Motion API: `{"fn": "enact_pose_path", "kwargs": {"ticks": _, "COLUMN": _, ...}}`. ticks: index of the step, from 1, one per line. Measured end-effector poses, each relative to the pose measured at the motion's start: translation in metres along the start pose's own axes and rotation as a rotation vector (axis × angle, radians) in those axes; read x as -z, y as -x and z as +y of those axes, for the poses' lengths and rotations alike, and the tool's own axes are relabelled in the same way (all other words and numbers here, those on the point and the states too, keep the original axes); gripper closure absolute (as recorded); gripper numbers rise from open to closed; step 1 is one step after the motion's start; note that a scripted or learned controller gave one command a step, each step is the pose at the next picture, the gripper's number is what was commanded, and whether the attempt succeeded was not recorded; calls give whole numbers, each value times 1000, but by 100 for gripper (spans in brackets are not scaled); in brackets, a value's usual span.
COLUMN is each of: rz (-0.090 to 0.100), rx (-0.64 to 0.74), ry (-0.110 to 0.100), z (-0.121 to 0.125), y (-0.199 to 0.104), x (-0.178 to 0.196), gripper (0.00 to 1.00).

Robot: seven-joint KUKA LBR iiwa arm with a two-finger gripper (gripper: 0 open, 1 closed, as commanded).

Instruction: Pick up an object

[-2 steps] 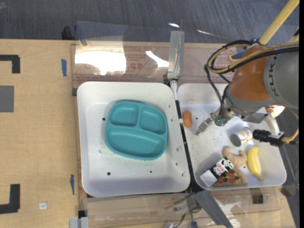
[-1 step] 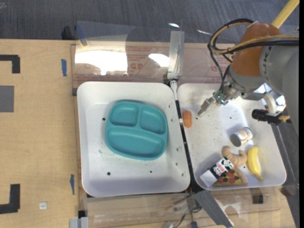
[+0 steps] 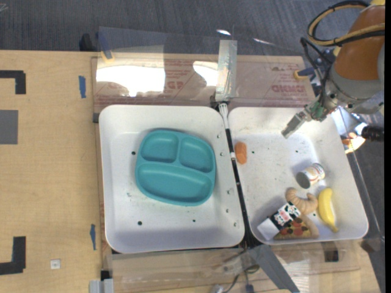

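Note:
My gripper [image 3: 292,126] hangs over the back of the right bin [image 3: 269,163], slanting down to the left from the orange-banded wrist, with nothing seen in it. Below it on the bin floor lie a small tin can [image 3: 310,176] on its side, a yellow banana [image 3: 327,208], a tan pastry-like piece [image 3: 302,200], a black-and-white cow-patterned item [image 3: 284,215] and a pizza slice toy [image 3: 300,228]. A small orange piece [image 3: 241,152] rests against the bin's left wall. The gripper is well apart from all of them.
The left bin [image 3: 116,182] holds a teal divided plate [image 3: 176,166]. A clear panel and a metal post [image 3: 226,72] stand behind the bins. Black cables [image 3: 324,23] loop above the wrist at the upper right.

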State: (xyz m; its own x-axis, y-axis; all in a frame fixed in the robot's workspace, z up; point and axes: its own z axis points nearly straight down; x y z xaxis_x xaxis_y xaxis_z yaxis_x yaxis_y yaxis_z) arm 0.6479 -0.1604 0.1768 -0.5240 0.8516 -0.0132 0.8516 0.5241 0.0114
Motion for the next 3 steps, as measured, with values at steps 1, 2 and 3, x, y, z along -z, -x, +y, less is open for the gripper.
{"fn": "enact_pose_path", "kwargs": {"ticks": 1, "rz": 6, "rx": -717, "ry": -13, "z": 9, "y": 10, "x": -2, "gripper": 0}}
{"fn": "enact_pose_path", "kwargs": {"ticks": 2, "rz": 13, "rx": -481, "ry": -18, "z": -64, "y": 4, "x": -84, "gripper": 0}}
{"fn": "enact_pose_path", "kwargs": {"ticks": 3, "rz": 8, "rx": -120, "ry": -6, "z": -113, "y": -45, "x": -87, "gripper": 0}}
